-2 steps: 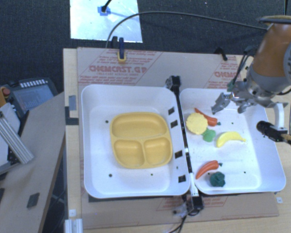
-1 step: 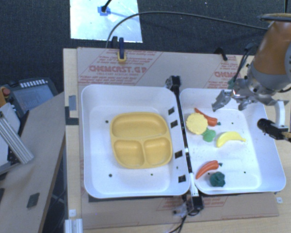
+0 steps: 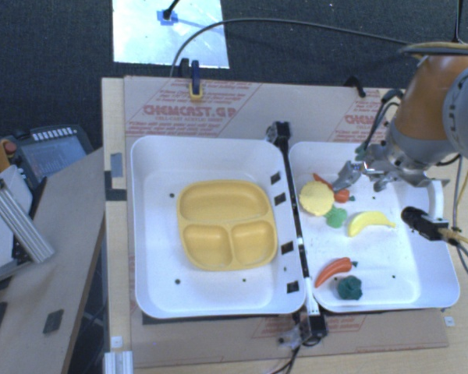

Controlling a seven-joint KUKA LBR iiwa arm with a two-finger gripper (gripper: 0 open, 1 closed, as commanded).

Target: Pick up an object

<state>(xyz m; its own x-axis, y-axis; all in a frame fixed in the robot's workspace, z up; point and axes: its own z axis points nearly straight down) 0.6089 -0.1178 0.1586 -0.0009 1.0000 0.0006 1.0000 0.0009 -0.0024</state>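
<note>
the gripper hangs low over the right bin, tips beside a small orange-red piece and a yellow round toy; whether it is wide or narrow i cannot tell, and nothing shows between its tips. the toys crowd together there, a green lump and banana close by, so a descent could nudge one aside or pinch two at once. the yellow tray sits in the left bin.

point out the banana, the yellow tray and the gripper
banana (image 3: 371, 223): camera view, middle of its curved body
yellow tray (image 3: 222, 201): camera view, floor of its long upper compartment
gripper (image 3: 345, 179): camera view, between its fingertips
</note>
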